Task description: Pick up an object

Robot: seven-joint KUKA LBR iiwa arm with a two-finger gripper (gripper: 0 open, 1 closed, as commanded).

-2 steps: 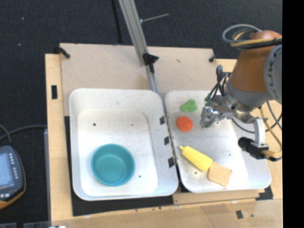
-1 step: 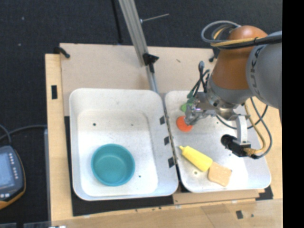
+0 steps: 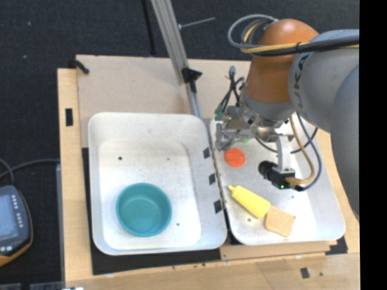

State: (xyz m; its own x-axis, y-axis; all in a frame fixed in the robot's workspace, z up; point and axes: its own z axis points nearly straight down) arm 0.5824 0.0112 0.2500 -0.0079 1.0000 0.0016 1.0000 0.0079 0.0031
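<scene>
I am hovering the gripper (image 3: pixel 225 135) over the right bin's (image 3: pixel 320 213) far left corner.

It is sitting just beside the small orange object (image 3: pixel 235 157), probably lining up for a pick there; I cannot tell how the pincer stands. The yellow piece (image 3: pixel 248 200) and tan block (image 3: pixel 279 222) are lying touching near the front edge (handy alternatives). The teal bowl (image 3: pixel 143 208) is resting in the left bin (image 3: pixel 109 132). No readable writing anywhere.
</scene>
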